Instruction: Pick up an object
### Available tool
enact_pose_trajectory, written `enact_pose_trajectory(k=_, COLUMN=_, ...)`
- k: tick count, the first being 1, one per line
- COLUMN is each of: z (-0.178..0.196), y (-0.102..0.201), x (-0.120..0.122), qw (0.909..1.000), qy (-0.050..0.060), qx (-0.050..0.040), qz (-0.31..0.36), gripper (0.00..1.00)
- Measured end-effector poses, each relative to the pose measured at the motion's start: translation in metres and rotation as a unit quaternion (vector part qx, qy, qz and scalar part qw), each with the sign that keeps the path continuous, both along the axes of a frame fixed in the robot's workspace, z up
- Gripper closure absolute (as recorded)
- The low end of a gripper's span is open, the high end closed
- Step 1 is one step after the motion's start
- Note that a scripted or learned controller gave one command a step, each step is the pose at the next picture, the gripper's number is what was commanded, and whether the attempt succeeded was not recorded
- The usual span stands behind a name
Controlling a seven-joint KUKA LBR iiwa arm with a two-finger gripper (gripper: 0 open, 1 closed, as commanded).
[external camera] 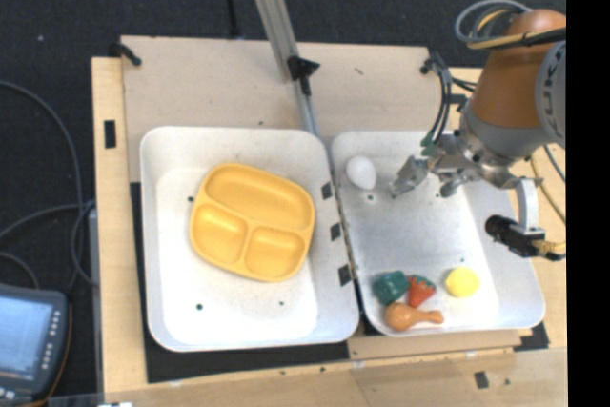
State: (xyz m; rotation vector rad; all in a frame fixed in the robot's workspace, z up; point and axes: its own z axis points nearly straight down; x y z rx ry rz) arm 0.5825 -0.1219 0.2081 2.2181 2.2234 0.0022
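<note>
A small white rounded object [360,172] lies near the far left corner of the right-hand shallow white bin [496,300], just beside the pincer [427,174], whose fingers stand apart with nothing between them. Being smooth and round, it would likely roll off or jam against the wall. A green block [389,286], red piece [420,289], orange gourd-shaped toy [413,316] and yellow ball [462,282] cluster well apart; a yellow divided tray [252,222] fills the left bin.

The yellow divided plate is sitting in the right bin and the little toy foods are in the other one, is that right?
Not quite. The camera view shows the yellow divided plate in the left bin; the toy foods lie in the other, right bin.
</note>
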Motion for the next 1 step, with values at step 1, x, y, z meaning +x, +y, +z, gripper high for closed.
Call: enact_pose_trajectory(k=1, z=0.0, y=0.0001, x=0.0, qw=1.0, qy=0.0, qx=0.0002, qz=0.0, gripper=0.0)
